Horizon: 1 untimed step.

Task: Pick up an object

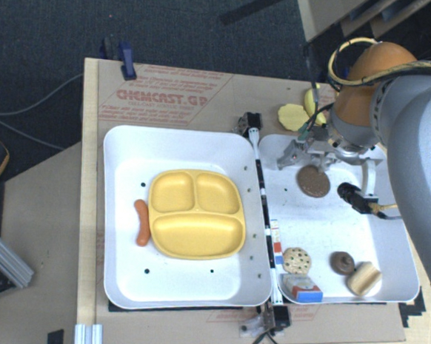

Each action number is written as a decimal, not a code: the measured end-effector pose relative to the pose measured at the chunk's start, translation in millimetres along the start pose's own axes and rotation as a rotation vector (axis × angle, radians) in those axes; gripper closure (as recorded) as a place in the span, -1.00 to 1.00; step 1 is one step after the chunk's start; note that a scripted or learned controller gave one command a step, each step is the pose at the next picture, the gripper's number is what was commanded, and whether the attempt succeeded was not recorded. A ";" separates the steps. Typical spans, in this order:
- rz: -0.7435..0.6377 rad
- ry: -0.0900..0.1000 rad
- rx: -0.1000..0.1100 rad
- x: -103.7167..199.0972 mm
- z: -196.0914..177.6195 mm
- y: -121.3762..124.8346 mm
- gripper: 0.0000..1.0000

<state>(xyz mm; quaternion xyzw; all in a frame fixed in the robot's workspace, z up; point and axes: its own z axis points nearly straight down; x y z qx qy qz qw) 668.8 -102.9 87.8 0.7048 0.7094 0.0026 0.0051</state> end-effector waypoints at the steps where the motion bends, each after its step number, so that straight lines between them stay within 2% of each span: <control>1: 0.006 0.001 0.002 -6.4 -1.6 -30.3 -1.00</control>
